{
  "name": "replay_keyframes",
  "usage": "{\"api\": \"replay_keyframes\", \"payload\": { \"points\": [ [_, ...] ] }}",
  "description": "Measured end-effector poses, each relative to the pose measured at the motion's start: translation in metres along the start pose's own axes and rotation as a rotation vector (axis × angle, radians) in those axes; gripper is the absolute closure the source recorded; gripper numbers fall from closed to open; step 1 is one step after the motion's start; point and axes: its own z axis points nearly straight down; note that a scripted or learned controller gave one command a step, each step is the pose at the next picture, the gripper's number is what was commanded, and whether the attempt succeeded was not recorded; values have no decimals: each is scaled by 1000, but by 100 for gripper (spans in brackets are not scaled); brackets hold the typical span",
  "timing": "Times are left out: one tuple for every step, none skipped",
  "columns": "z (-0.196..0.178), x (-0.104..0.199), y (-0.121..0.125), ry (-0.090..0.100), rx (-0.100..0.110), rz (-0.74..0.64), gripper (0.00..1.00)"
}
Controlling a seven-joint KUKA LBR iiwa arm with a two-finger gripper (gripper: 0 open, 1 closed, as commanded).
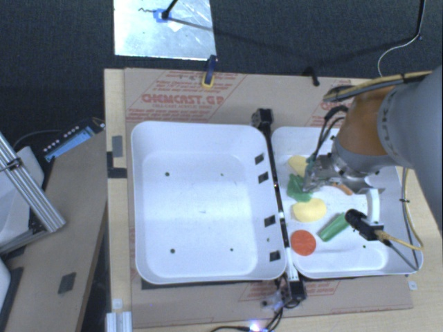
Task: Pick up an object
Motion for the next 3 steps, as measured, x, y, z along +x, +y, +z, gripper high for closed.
{"api": "replay_keyframes", "payload": {
  "points": [
    [-94, 138, 17, 7, -6, -13, 100],
    [-201, 249, 14, 6, -6, -12, 100],
    [-222, 310, 45, 4, 0, -5, 100]
  ]
}}
